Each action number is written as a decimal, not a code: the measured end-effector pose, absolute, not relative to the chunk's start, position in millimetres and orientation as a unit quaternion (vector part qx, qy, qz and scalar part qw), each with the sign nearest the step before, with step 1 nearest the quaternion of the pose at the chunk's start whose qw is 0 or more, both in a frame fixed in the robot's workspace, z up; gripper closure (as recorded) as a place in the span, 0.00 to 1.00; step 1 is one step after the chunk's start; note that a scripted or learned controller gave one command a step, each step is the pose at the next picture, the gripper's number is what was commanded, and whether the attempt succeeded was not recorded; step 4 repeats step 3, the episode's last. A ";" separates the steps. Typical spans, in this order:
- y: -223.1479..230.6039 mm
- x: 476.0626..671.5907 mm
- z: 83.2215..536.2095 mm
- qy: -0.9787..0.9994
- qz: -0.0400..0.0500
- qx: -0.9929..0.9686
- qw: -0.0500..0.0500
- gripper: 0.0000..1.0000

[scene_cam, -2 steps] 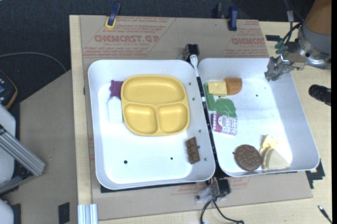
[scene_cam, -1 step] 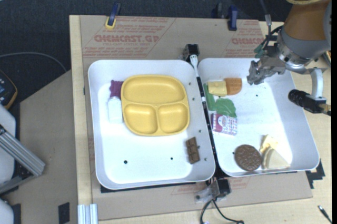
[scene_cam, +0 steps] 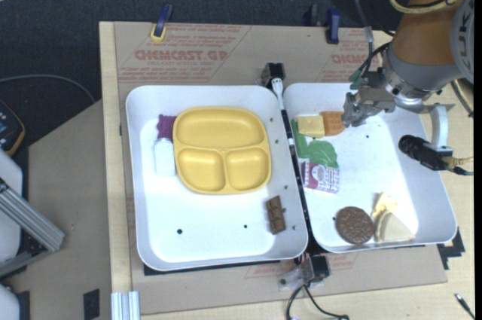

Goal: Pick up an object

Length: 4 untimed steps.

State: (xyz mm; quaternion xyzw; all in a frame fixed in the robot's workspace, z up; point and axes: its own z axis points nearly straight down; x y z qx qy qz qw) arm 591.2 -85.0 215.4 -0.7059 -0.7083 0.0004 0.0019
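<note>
Camera view showed the gripper (scene_cam: pixel 360 109) low over the upper part of the right bin (scene_cam: pixel 422 183), its state impossible to tell. The nearest thing, an orange-brown block (scene_cam: pixel 332 123), lay just beside it toward the left bin (scene_cam: pixel 143 183), touching a pale yellow block (scene_cam: pixel 309 126); the block's long axis could not be made out

Two white bins (scene_cam: pixel 143 183); one yellow tray (scene_cam: pixel 222 147); one cookie (scene_cam: pixel 354 225).
</note>
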 end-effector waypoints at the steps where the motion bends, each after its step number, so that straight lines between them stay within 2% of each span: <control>1: -94.7 589.3 234.9 -0.707 -0.001 -0.707 -0.002 1.00; 2: -90.7 595.8 215.5 -0.707 0.001 -0.707 0.001 1.00; 3: -85.9 591.7 235.2 -0.708 -0.001 -0.707 -0.001 1.00; 4: -85.9 591.7 235.2 -0.708 -0.001 -0.707 -0.001 1.00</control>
